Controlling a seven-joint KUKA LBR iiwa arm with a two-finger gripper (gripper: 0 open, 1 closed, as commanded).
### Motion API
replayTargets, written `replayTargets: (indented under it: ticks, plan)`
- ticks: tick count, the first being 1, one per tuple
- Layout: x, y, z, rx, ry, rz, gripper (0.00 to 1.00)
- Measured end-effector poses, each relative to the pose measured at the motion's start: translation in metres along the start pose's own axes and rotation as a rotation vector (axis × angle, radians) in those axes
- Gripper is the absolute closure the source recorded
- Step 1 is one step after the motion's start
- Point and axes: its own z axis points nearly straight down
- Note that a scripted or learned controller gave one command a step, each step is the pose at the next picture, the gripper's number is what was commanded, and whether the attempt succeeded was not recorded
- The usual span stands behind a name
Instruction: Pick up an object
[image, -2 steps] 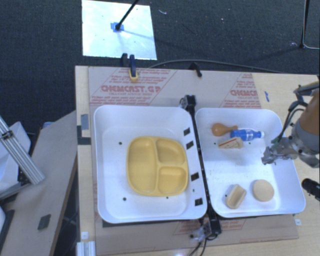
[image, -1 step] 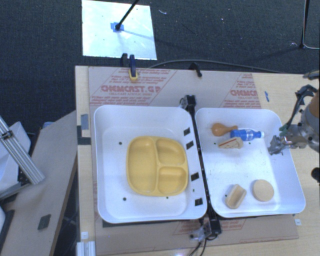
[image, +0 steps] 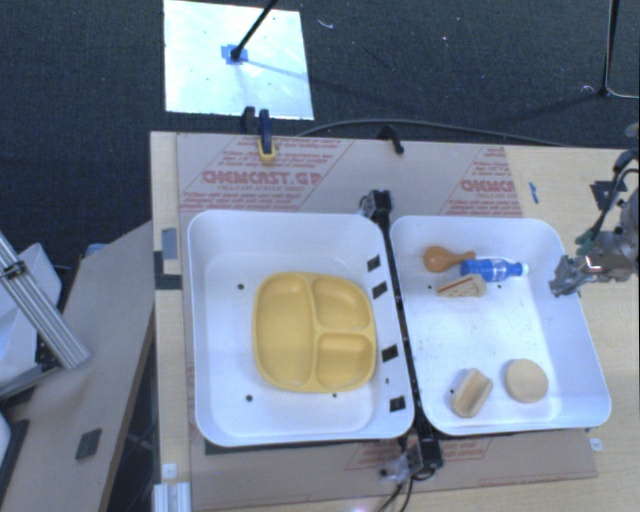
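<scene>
Gripper (image: 566, 278) hovers beside right bin (image: 560, 330) rim (bottle (image: 493, 268) nearby)

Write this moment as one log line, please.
hand: at right bin's right rim | yellow tray: left bin | blue bottle: untouched

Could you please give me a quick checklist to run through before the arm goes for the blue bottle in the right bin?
1. Blue bottle lying in right bin: ok.
2. Room around it: not ok, orange chicken-leg toy and cheese wedge sit close against it.
3. Gripper at the bin's right rim, not over the bottle: not ok.
4. Finger opening: cannot tell.
5. Yellow divided plate apart in left bin: ok.
</scene>
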Motion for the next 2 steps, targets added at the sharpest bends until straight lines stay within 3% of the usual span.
replayTargets:
  ticks: [2]
  plan:
    - [0.107,0.014,0.012,0.005,0.004,-0.005,1.00]
